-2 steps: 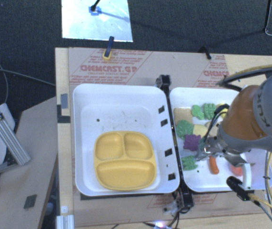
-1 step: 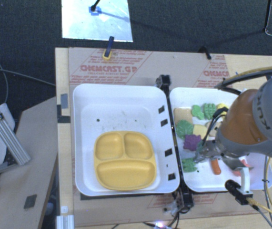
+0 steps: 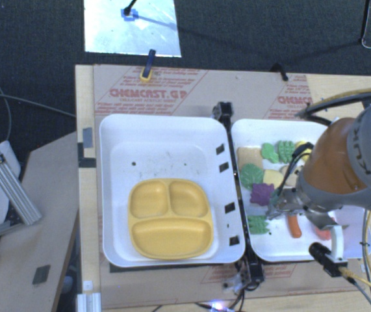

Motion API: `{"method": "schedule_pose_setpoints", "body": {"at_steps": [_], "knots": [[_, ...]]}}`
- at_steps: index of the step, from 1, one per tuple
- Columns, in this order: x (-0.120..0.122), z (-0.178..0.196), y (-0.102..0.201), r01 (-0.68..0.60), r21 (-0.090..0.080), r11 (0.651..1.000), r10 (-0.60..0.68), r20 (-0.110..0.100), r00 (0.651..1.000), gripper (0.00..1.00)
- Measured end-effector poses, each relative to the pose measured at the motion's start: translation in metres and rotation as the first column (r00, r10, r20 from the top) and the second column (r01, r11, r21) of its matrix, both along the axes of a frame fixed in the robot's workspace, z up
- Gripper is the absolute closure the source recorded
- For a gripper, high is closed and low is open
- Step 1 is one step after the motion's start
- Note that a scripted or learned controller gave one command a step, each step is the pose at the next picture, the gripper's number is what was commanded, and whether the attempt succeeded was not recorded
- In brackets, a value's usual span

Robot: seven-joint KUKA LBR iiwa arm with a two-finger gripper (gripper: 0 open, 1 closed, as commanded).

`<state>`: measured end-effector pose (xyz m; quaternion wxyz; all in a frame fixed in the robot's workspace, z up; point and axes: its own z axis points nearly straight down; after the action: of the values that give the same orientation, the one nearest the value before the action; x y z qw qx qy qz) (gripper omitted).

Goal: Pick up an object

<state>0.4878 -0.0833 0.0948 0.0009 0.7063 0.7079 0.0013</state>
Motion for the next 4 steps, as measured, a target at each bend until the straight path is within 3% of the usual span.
{"method": "schedule_pose_setpoints", "body": {"at_steps": [1, 2, 4], "knots": [[0.001, 0.01, 0.0, -0.001, 0.0, 1.0, 0.001, 0.002, 1.0, 1.0], [-0.001, -0.011, 0.0, 0.002, 0.0, 1.0, -0.002, -0.002, 1.0, 1.0], [0.001, 0.01, 0.0, -0.002, 0.001, 1.0, 0.002, 0.002, 1.0, 1.0]]}}
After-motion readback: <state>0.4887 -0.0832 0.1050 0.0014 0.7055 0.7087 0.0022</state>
